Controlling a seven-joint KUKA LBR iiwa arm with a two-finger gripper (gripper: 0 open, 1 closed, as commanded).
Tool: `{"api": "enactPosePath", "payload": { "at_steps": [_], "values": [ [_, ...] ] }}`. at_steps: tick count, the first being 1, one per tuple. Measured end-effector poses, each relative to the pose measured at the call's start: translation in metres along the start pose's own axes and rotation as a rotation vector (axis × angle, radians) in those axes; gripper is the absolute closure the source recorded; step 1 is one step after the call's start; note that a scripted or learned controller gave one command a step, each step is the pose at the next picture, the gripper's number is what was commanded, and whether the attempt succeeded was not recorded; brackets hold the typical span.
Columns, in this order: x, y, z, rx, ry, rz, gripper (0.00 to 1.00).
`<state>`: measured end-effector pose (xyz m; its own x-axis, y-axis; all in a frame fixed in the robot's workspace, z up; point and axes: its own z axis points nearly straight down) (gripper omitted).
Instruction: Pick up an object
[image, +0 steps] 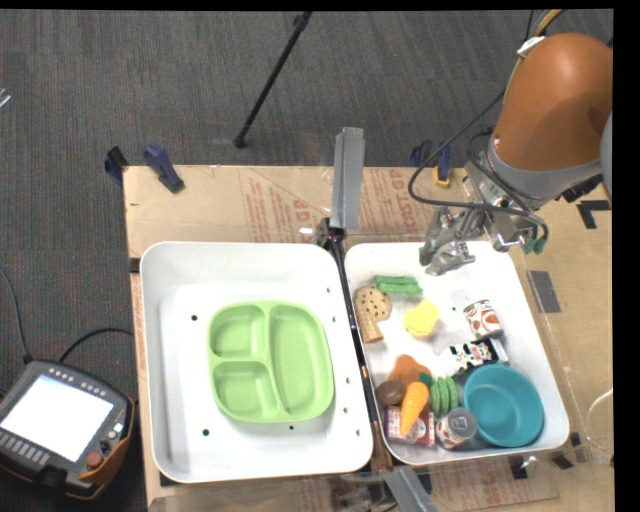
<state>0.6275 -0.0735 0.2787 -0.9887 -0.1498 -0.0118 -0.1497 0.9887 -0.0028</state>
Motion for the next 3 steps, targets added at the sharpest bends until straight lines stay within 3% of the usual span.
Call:
{"api": "enactPosePath", "payload": {
  "at_steps": [1,2,3],
  "values": [
    [-0.013,-0.031,0.013,-0.004,0.008,-0.156,1.0],
    [0.009,-0.008,0.193,-0.008,0.012,-0.356,1.0],
    [-0.008,-0.069,-0.001,0.003,-0.006,-0.438,1.0]
  ]
}}
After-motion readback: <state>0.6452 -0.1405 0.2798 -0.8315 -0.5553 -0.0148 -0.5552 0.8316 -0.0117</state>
